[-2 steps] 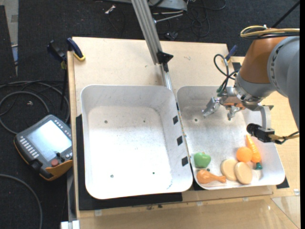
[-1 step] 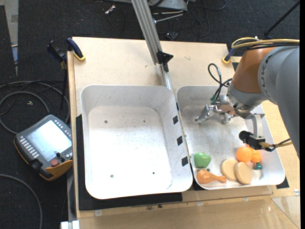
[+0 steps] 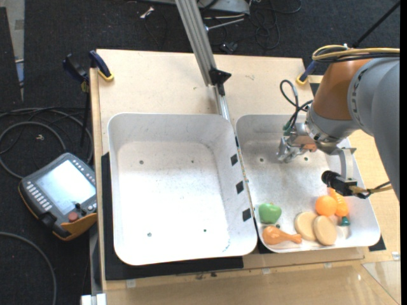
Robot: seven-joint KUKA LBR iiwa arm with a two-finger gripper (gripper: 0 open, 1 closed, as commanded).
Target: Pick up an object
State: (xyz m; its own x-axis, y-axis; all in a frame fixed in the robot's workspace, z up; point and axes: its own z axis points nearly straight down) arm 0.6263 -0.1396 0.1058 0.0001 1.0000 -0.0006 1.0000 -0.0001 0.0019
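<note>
My gripper (image 3: 287, 152) hangs over the upper middle of the right bin (image 3: 267, 138), pointing down at its bare white floor. Nothing shows beneath or in it. The objects lie along the right bin's front edge, well below the gripper in the view: a green round piece (image 3: 269, 212), an orange drumstick-shaped piece (image 3: 280, 236), two tan oval slices (image 3: 316, 227) leaning on each other, an orange ball (image 3: 326, 205) and a small carrot-like piece (image 3: 342, 210) at the far right.
The left bin (image 3: 127, 132) sits beside the right one, sharing a raised middle wall (image 3: 238, 176). A slanted metal pole (image 3: 200, 37) rises from the back of that wall. A teach pendant (image 3: 60, 192) lies on the floor at left.
</note>
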